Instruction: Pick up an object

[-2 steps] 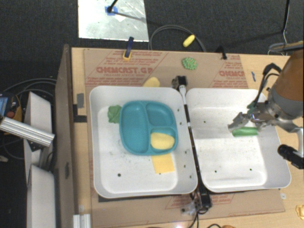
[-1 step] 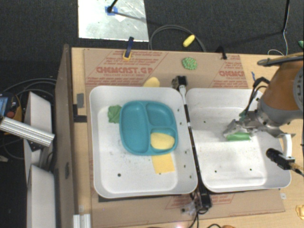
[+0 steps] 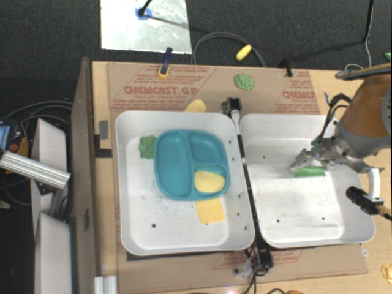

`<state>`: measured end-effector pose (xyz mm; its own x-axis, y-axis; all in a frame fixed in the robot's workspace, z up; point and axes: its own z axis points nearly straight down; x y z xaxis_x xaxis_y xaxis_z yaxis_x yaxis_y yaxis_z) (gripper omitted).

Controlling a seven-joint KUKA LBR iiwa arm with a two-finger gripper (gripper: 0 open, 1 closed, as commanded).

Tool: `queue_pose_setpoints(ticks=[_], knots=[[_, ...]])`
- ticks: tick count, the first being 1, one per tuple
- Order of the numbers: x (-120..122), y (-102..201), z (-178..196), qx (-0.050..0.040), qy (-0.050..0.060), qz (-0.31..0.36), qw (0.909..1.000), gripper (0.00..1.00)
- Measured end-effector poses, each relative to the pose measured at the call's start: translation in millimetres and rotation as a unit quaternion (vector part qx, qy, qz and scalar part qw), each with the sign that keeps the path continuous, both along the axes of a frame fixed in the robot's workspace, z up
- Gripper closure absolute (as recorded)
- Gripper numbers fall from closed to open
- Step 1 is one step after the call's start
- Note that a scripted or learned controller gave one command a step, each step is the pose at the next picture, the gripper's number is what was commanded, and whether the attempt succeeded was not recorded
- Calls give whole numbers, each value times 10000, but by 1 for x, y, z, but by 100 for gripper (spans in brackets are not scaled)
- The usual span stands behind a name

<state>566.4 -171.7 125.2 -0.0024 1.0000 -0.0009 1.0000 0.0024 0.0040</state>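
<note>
A small green elongated object [image 3: 310, 171] lies in the right bin [image 3: 288, 225], toward its far right part. My gripper [image 3: 308, 163] is low over the bin, right above and touching or nearly touching the green object's far side. The arm, with its orange band [image 3: 373, 106], comes in from the right. In the left bin [image 3: 138, 225] sits a blue divided plate [image 3: 177, 164] with a yellow lump [image 3: 209, 181] in its near right compartment. A flat yellow slice [image 3: 211, 211] lies just in front of the plate, and a green leafy piece [image 3: 147, 146] rests at the plate's left edge.
On the cardboard behind the bins lie a yellow piece [image 3: 196, 106] and a round green item [image 3: 244, 81]. A black bar [image 3: 240, 152] runs between the two bins. A black part [image 3: 362, 199] sticks over the right bin's right rim.
</note>
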Motion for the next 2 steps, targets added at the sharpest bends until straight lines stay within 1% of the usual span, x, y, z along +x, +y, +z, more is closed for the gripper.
queue_pose_setpoints(ticks=[1,2], knots=[[67,58,-3,12,-16,47,10000,100],[25,125,73,21,-10,42,10000,100]])
